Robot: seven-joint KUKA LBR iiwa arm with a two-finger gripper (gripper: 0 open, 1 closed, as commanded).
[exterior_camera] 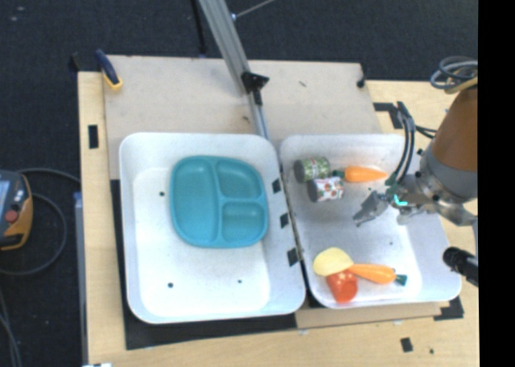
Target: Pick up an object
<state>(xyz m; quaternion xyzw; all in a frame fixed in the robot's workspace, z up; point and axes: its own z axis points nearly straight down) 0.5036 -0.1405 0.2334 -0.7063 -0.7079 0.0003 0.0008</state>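
Here the desk carries two shallow white bins side by side. The left bin holds a teal divided plate lying flat near its middle. The right bin holds the loose things: a small green can on its side near the upper left, a white cup with a printed pattern just beside and below it, and an orange carrot lying just right of the can. Near the lower edge of the same bin sit a yellow lemon-like piece, a red piece touching it from below, and a second carrot with a green tip pointing right.

The arm reaches in from the right, its orange band above the grey wrist. The jaws hang over the middle of the right bin, below the upper carrot and right of the cup, apart from both. They look spread, released, with nothing between the fingers. A slanted metal rail crosses the top of the view
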